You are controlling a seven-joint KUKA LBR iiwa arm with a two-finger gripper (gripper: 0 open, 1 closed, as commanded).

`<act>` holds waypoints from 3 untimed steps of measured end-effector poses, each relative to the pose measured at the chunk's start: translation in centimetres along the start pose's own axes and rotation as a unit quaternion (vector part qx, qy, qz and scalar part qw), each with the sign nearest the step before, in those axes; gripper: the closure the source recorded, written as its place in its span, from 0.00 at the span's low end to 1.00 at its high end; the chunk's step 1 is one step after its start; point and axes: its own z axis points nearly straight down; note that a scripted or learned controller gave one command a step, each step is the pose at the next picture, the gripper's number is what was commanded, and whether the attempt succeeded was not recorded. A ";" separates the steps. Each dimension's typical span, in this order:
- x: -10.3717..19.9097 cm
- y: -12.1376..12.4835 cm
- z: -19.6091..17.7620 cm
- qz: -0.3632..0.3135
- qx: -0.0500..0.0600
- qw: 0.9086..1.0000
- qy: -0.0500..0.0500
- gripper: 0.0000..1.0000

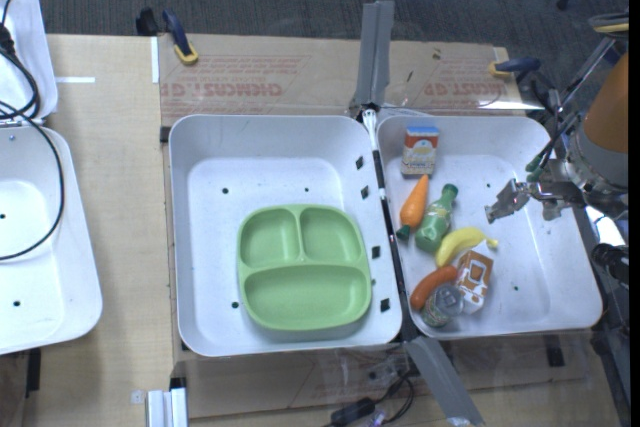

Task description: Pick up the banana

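Well, nothing has been picked up yet; this looks like the approach step, with the arm hanging over the right bin [575,310] and the banana [460,242] lying untouched on its floor.

Nearest the bench's front edge, well below and to the left of the fingers, there is a crumpled packet [474,277] with a small tin [441,307] at its corner and a carrot [431,286] against it. The banana lies just above these, its yellow curve touching the top of the packet and its other end resting by a green bottle [436,217]. It sits down and to the left of the fingertips, near them but clearly apart.

The gripper [508,202] reaches in from the right at about mid-bin. Its fingers [499,207] seem to stand a little apart with nothing between them, though they are small and grey against the white, so I would not swear to the width of the gap.

Beyond the bottle, a second carrot [414,200] leans by the divider, and a small carton [421,150] stands farther back. Away to the fingers' left, the other bin [200,245] holds a green divided plate [302,266].

Next, I would judge, the gripper must shift left and toward the front, come down over the banana's middle, and close across its narrow width without catching packet or bottle.
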 end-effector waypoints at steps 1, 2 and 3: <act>-0.5 -0.7 10.6 -0.110 0.000 0.994 0.000 0.00; -0.6 -0.7 9.7 -0.108 0.000 0.994 0.000 1.00; -0.5 -0.7 9.7 -0.108 0.000 0.994 0.000 0.00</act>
